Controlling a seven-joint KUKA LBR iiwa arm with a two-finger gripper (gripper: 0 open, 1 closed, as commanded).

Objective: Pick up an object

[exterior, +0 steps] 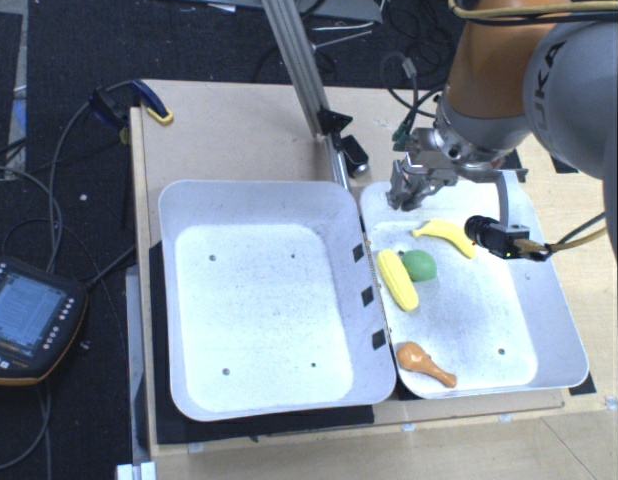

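The right bin (509,368) holds a yellow banana (445,236) near its far side, a yellow corn cob (397,279) with a green round object (420,265) touching it, and an orange drumstick-shaped toy (425,362) near the front. My gripper (404,198) hangs above the bin's far left corner, up and left of the banana, and nothing shows between its fingers.
The left bin (259,298) lies beside the right one, with black clips along the shared rim. A slanted metal strut (299,58) rises behind the bins. A teach pendant (24,318) lies off the bench to the left. A blue and yellow clamp (139,103) sits at the bench's far left corner.
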